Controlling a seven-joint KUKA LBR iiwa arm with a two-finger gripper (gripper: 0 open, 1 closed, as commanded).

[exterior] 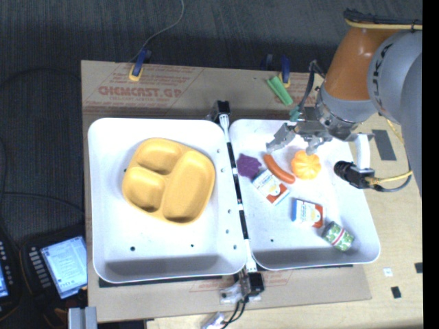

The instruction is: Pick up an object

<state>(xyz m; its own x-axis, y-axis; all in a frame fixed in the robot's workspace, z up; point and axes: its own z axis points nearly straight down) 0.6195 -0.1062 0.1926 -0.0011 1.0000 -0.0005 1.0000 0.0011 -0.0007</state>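
My gripper (298, 142) hangs over the back of the right bin (357, 252), open, with nothing between its fingers. Just in front of it lies a small orange pumpkin (306, 165), close below the right finger. A red-orange sausage (278, 169) lies to the pumpkin's left, under the left finger (279, 140). Further left are a purple piece (248, 163) and a white and red carton (272, 187). Nearer the front sit a blue, white and red packet (306, 212) and a green can (338, 235).
The left bin (110, 252) holds a large yellow bread-shaped object (169, 179). A green marker (280, 89) and blue clamps (140, 64) sit on the board behind the bins. A tablet (60, 264) lies off the bench at the lower left.
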